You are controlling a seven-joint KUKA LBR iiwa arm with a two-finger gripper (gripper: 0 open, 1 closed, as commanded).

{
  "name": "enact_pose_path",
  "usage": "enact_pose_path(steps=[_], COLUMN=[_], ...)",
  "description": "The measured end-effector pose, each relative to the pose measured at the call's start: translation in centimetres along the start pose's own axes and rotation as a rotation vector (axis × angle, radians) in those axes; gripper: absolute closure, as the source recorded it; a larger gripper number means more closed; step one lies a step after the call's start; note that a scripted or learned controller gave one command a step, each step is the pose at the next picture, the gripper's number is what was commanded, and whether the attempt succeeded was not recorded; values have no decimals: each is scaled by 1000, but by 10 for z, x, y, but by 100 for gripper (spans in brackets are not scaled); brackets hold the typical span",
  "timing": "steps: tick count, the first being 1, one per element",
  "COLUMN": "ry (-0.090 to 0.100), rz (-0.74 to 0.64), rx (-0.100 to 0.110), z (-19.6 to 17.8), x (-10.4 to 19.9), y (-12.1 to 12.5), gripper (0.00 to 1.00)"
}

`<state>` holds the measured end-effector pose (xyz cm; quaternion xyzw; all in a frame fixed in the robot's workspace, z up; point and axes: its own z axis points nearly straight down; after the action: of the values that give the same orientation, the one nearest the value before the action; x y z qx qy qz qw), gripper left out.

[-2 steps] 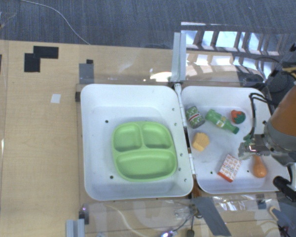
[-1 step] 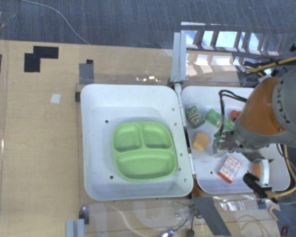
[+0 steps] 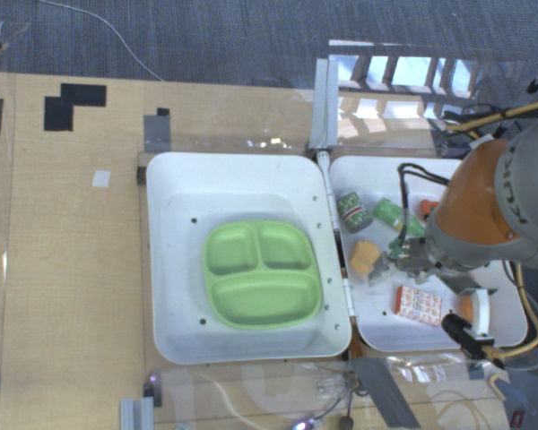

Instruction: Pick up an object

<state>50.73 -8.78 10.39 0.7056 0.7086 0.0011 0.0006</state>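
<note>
Right bin (image 3: 377, 337), pincer (image 3: 402, 260) half-hidden under arm.

We get one fixed camera above the bench (image 3: 63, 240), looking down at a slant, fairly near. Left bin (image 3: 170, 195) fully in view, right bin (image 3: 377, 334) too; arm (image 3: 498, 195) enters right.

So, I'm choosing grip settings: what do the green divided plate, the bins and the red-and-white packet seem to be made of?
The green divided plate looks like moulded plastic: even colour, rounded compartments, a soft sheen. The bins, such as the left bin, look like smooth white plastic or coated metal; I can't tell which. The red-and-white packet seems printed card or foil, flat with patterned faces, but it is too small to be sure.
</note>
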Motion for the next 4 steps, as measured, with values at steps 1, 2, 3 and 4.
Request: enact_pose_path(steps=[1,2,3,4], ry=[-1,-2,-1,7], rz=[-2,-4,-16,0], rx=[-16,-13,-19,56], z=[11,14,0,15], x=[1,2,5,1], y=[35,120,122,152], gripper=[0,0,100,100])
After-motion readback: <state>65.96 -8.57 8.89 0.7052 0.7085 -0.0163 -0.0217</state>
